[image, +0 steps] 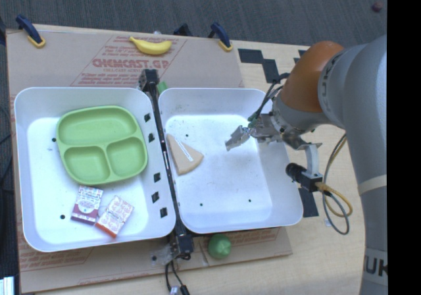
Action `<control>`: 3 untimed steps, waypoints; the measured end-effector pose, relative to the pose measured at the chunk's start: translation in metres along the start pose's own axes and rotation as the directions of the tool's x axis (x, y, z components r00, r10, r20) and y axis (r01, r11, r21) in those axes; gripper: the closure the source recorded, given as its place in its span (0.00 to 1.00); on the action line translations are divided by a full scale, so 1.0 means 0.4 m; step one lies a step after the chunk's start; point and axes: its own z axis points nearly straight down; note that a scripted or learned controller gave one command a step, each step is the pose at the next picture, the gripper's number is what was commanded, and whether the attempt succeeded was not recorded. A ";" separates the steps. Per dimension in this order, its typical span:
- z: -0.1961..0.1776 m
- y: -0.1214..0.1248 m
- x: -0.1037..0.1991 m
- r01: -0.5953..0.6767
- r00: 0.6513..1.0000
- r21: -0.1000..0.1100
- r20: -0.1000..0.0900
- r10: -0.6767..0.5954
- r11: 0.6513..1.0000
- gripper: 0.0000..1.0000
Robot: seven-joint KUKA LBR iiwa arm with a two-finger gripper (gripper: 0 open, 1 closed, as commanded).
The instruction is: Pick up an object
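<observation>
From my end, the gripper [238,137] hung over the right bin [223,218], toward its 2 o'clock side. I couldn't tell its state. The tan wedge-shaped piece [183,155] lay at the bin's 9 o'clock edge, apart from the gripper. Left bin [33,221] had a green divided plate [100,142] and two small packets [101,211] at 6 o'clock.
</observation>
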 end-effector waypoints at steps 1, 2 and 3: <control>-0.036 -0.063 0.001 0.001 1.000 0.002 -0.001 -0.001 1.000 0.00; 0.063 0.083 0.002 0.002 1.000 0.002 -0.002 -0.002 1.000 0.00; -0.052 0.025 0.000 -0.001 1.000 0.000 -0.002 0.001 1.000 0.00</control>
